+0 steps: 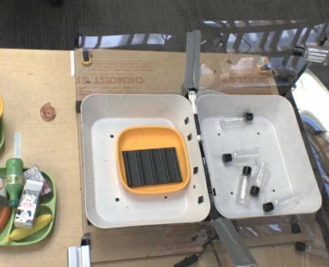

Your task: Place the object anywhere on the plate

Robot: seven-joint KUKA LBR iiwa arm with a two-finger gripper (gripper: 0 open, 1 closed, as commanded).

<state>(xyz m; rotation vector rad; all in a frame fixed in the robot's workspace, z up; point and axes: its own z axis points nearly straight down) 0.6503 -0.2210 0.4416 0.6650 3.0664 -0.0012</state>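
Right of the orange plate [153,164], across the bin divider, lie clear vials [246,183], mostly lengthwise toward camera; cannot tell claw state.

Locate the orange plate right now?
Camera view: the orange plate sits centred in the left white bin, with a black ribbed block on it.

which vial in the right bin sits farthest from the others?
The vial at the bin's far end, black cap pointing right. The other four cluster toward the near half.
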